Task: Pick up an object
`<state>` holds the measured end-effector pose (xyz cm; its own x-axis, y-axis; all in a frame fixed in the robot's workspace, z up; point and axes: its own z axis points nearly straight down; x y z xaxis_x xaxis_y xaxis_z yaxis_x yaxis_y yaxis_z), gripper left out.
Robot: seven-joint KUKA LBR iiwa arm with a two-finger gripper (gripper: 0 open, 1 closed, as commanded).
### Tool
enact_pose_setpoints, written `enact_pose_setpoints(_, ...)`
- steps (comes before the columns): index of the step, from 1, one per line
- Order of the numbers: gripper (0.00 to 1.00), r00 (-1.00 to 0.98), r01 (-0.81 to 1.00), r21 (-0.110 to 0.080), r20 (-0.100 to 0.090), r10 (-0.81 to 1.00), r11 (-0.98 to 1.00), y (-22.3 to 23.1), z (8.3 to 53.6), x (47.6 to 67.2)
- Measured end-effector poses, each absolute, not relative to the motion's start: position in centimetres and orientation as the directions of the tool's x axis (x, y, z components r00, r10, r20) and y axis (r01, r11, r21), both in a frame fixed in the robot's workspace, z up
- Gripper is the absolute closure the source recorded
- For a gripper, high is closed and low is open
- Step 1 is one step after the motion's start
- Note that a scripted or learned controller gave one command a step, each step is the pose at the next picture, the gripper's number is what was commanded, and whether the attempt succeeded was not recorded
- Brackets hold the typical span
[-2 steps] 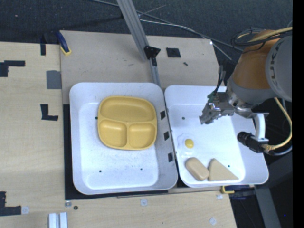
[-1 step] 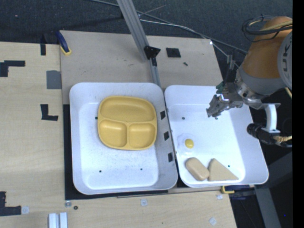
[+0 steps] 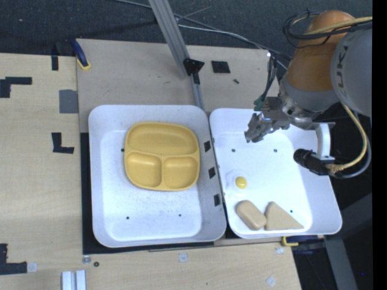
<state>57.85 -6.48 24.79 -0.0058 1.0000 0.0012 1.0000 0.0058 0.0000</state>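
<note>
Nearest us, tan rounded block [image 3: 250,215] and tan wedge [image 3: 282,217] lie touching in right white bin [image 3: 314,180]. We see dark two-finger gripper [image 3: 253,133] above it, empty; spread or pressed together, we cannot tell.

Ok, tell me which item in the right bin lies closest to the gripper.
The small yellow ball. It sits higher in the bin, nearer the gripper than the tan oval piece and tan wedge.

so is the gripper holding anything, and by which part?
Nothing held. The two-finger gripper hangs over the right white bin, with nothing between its fingers.
</note>
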Motion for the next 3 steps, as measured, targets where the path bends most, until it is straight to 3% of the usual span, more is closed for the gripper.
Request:
enact_pose_setpoints(1, 1.0, -0.005, 1.0, -0.001, 0.0, 1.0, 0.005, -1.1, 23.4, 60.2)
enact_pose_setpoints(3, 1.0, -0.006, 1.0, 0.0, 0.001, 1.0, 0.006, 8.6, 24.0, 63.0)
